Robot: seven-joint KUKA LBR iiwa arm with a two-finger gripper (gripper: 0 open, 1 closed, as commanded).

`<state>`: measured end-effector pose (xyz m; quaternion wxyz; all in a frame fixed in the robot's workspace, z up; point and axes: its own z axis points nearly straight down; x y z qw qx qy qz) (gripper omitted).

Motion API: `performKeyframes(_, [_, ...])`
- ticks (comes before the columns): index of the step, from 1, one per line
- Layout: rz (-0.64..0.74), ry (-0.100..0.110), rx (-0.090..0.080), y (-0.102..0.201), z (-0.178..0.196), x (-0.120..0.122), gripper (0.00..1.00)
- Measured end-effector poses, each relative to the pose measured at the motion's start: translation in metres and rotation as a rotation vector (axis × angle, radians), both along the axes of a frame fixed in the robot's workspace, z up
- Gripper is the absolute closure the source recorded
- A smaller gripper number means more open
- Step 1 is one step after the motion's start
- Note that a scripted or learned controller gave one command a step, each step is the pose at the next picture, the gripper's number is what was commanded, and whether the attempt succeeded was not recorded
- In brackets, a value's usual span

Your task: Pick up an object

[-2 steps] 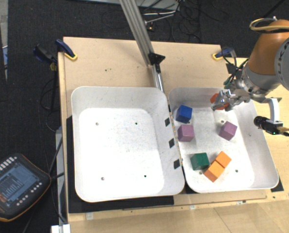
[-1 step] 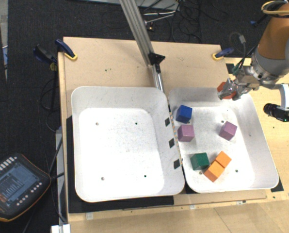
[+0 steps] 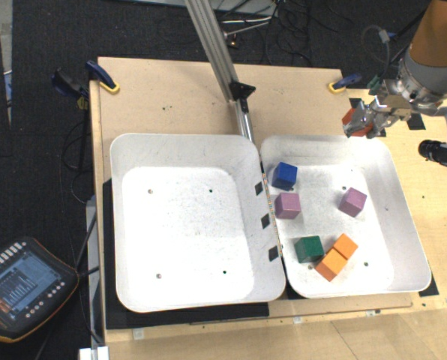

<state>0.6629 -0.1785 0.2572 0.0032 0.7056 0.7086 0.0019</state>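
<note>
My gripper (image 3: 362, 124) hangs over the far rim of the right bin (image 3: 403, 223), at its back right corner. A small orange-red block (image 3: 352, 117) shows between its fingers, lifted off the bin floor. In the right bin lie a blue block (image 3: 284, 175), a purple block (image 3: 286, 205) just below it, another purple block (image 3: 352, 201) to the right, a green block (image 3: 309, 248), and two orange blocks (image 3: 337, 256) touching each other near the front.
The left bin (image 3: 126, 201) sits beside the right one, their rims meeting in the middle. A slanted metal pole (image 3: 212, 36) runs down to the bins' shared back edge. Clamps (image 3: 103, 77) hold the board's far corners. A teach pendant (image 3: 17, 283) lies at the lower left.
</note>
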Motion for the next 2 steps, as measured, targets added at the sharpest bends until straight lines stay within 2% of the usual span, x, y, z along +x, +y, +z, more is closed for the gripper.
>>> performKeyframes(1, [-0.001, 0.003, 0.001, 0.000, 0.025, 0.001, 1.00])
performKeyframes(2, [0.002, 0.011, 0.003, 0.051, 0.007, -0.012, 1.00])
